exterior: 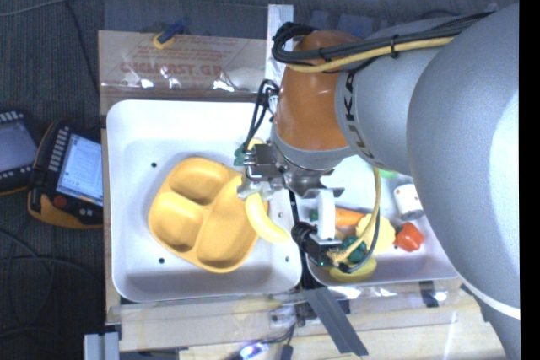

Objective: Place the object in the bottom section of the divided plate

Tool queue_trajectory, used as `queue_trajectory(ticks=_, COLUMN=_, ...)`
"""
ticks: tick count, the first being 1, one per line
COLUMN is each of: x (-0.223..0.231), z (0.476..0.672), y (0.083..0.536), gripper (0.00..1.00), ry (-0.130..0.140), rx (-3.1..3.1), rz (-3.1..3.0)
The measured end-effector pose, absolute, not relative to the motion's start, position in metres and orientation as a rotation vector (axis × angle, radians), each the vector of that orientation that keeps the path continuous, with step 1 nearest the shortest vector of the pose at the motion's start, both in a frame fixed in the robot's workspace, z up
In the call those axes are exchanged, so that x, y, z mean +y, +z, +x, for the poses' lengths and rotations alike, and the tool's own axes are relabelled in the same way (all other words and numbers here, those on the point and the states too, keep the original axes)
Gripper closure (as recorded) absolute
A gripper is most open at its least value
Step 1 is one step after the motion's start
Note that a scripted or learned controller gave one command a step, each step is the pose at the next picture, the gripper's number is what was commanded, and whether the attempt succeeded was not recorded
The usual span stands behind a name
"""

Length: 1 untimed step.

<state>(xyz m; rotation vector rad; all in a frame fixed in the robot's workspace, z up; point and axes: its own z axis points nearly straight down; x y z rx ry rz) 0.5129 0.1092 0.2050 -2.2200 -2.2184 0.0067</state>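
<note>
Overhead, reaching in from the right: grey arm with its orange band hanging over the seam between the two white bins. Sitting in the left bin, toward its lower middle: yellow divided plate, three sections showing, tilted a little toward the bin's right wall. Lying just beside the plate's right rim, touching or nearly touching it: yellow banana, curving down toward the divider between the bins, not resting in any section of the plate. Hovering right above that banana's upper end: gripper, its jaws hidden by the wrist and cable clutter, so impossible telling whether spread or pressed together, or pinching anything. Crowding the right bin under the arm: orange carrot-like piece, small red-orange item, white item, and a yellow bowl-like thing tangled with dark cables. Resting on the worktop behind the left bin: clear plastic bag with a blue and yellow clip. Sitting on the floor at far left: handheld control pendant with a lit screen.
</note>
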Motion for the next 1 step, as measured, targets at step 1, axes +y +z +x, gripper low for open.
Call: queue_trajectory(ticks=1, x=0.1091, z=0.5129, y=0.2050, gripper=0.00, ry=0.006, rx=-2.218, rz=-2.220)
